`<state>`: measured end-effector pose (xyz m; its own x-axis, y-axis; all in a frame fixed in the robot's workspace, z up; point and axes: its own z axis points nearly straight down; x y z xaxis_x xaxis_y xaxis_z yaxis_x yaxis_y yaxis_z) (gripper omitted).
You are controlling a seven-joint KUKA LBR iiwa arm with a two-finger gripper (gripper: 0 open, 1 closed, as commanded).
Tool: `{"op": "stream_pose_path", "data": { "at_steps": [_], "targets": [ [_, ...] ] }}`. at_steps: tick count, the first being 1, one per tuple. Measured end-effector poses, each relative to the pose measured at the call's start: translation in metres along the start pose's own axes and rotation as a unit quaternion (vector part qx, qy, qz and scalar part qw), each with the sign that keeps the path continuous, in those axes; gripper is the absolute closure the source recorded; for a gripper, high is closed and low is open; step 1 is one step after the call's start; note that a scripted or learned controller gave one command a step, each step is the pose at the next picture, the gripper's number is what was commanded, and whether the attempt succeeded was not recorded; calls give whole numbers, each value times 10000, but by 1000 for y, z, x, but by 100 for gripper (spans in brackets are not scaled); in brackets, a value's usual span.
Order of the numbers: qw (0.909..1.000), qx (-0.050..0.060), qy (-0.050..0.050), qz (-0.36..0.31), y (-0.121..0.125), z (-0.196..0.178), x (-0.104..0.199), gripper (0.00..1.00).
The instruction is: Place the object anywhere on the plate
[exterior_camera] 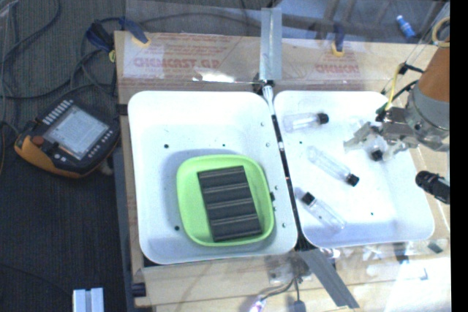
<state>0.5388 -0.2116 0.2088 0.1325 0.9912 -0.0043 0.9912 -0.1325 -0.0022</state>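
Dark carpet with loose cables surrounds the surface (219, 58), which carries two shallow white bins side by side; a teach pendant (69, 137) lies on the floor at the left of the frame. The left bin (150, 157) holds a green plate (189, 179) with a dark ribbed block (230, 202) already lying on it. The right bin (395, 219) holds three clear vials with dark caps: one vial (303, 120) near its upper left, a second vial (333, 165) at the centre, a third vial (320, 207) toward the lower left.

The gripper (374, 141) hangs at the right side of the right bin, above the bin floor and right of the second vial. Whether the jaws are spread or pressed together cannot be told here, and nothing can be made out between them.

The step in hand looks like the pick. It would go best with the jaws centred across a vial's narrow width, since round tubes tend to roll away from an off-centre squeeze, then a lift clear of the dividing wall before crossing to the plate.
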Motion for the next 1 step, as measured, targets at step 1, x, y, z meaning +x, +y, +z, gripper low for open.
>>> {"op": "stream_pose_path", "data": {
  "at_steps": [1],
  "targets": [
    [9994,-8,2,332,12,-93,-1,0]
  ]
}}
